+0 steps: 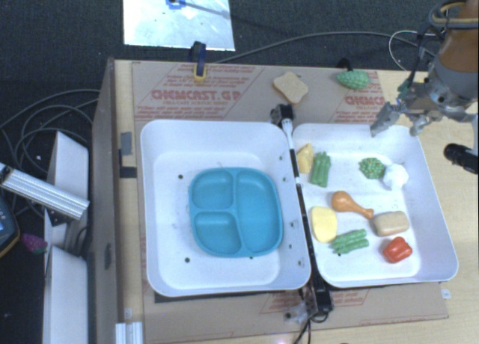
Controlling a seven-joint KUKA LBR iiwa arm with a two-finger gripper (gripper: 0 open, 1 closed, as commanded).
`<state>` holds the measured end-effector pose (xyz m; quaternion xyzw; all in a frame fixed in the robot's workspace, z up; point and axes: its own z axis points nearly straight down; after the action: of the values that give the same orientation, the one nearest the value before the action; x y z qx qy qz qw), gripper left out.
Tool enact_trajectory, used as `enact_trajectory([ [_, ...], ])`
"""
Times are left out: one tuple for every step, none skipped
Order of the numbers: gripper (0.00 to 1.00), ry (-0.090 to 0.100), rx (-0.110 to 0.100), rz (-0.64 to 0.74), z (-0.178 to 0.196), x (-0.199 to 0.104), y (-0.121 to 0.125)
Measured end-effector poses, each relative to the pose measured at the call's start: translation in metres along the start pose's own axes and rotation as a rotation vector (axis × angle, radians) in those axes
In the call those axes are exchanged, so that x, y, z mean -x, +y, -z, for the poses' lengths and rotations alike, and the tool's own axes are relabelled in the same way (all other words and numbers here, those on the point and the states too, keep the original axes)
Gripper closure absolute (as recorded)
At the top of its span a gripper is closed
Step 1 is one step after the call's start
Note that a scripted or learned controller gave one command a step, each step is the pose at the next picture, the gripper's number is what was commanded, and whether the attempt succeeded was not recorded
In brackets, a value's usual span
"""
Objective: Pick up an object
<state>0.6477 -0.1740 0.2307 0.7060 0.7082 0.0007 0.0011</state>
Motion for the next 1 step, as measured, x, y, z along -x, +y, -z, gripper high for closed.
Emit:
enact_trajectory([
  [0.00,0.002,-0.004,0.001,-0.0890,-0.0482,-0.0480],
])
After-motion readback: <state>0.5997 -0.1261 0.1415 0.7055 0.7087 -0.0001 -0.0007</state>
